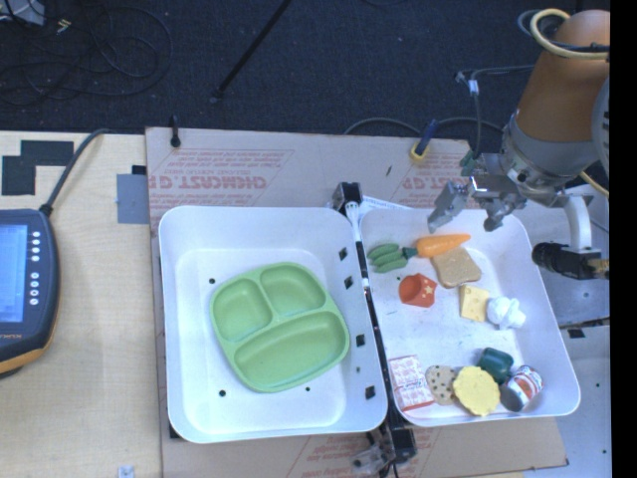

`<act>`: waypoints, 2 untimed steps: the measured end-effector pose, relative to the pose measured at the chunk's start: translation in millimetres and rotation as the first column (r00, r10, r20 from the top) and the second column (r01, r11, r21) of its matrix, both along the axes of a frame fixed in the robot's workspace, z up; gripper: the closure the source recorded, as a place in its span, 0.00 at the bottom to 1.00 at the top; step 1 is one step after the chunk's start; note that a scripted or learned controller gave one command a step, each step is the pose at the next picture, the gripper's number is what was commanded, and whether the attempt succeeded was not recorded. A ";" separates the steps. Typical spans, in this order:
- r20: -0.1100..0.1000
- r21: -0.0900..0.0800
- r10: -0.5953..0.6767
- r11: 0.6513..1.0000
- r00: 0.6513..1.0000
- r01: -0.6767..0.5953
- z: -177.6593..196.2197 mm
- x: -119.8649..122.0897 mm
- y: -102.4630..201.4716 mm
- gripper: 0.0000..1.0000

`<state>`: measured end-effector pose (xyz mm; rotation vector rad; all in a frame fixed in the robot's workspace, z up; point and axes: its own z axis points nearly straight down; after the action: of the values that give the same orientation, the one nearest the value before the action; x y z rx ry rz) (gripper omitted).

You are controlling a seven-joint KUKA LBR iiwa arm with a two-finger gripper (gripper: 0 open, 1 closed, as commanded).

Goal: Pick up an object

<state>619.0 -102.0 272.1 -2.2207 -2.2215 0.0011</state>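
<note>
My pincer (pixel 472 205) hangs spread and empty over the right bin (pixel 549 297). The toy carrot (pixel 442 244) lies just below-left, its long axis running left-right.

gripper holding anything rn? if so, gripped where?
Nothing held. The gripper is open above the right bin's far edge, with no item between its fingers; the carrot lies below it.
</note>
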 end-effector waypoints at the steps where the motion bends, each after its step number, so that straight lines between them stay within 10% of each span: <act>1: -0.012 0.001 -0.001 1.000 1.000 0.001 -117.3 -7.3 -17.8 0.00; 2: -0.001 0.002 -0.005 1.000 1.000 0.005 -186.6 -22.6 -0.2 0.00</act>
<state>596.4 -102.2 85.5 -2.2245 -2.2150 0.0000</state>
